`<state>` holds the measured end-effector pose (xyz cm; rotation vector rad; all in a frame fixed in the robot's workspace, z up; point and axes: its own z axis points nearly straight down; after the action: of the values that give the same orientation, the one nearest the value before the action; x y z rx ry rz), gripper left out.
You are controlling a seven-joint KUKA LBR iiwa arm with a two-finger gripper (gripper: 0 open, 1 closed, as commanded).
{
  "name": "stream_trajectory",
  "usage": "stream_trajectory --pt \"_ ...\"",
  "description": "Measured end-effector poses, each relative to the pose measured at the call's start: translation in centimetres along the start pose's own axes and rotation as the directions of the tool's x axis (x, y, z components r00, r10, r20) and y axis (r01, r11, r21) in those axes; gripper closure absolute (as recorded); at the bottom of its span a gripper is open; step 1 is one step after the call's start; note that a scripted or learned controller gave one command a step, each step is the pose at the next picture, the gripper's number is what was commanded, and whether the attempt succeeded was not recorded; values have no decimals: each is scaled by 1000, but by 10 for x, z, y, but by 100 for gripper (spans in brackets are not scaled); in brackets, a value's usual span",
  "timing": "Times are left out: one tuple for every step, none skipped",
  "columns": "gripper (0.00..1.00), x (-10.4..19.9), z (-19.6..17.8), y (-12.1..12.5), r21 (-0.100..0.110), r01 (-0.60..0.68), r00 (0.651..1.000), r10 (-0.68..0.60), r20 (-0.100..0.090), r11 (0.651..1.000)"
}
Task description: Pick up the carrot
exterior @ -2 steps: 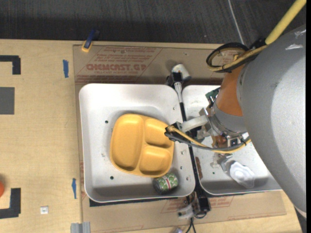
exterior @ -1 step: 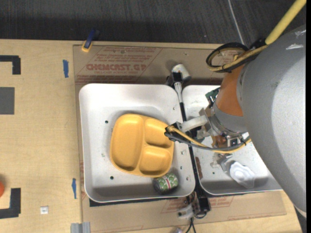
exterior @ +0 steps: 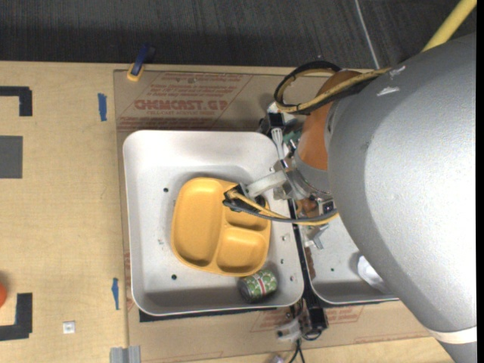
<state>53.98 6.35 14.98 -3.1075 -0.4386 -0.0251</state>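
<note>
My gripper [exterior: 290, 193] hangs over the divide between the two bins, at the right rim of the left bin [exterior: 144, 203]. The wrist and its cables cover it from above. The grey arm hides most of the right bin [exterior: 340, 277], so whatever lies in that bin is hidden. A yellow divided plate [exterior: 204, 225] lies in the middle of the left bin, just left of the gripper. A small green and white can-like object [exterior: 259, 285] rests by that bin's front right corner.
Both bins sit on a cardboard sheet [exterior: 181, 100] on the pale bench. A blue and yellow clip [exterior: 140, 60] lies at the cardboard's back left corner. A small orange-red thing [exterior: 2, 295] peeks in at the far left edge.
</note>
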Motion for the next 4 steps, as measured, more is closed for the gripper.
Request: stream_trajectory --pt "0 -10 15 -11 -21 35 999 -35 -20 999" --pt "0 -10 16 -12 -24 25 999 -26 -24 999" --pt "0 -10 17 -12 -26 8 1000 -9 -27 1000" --pt "0 -10 17 -13 -29 -4 1000 3 -30 1000"
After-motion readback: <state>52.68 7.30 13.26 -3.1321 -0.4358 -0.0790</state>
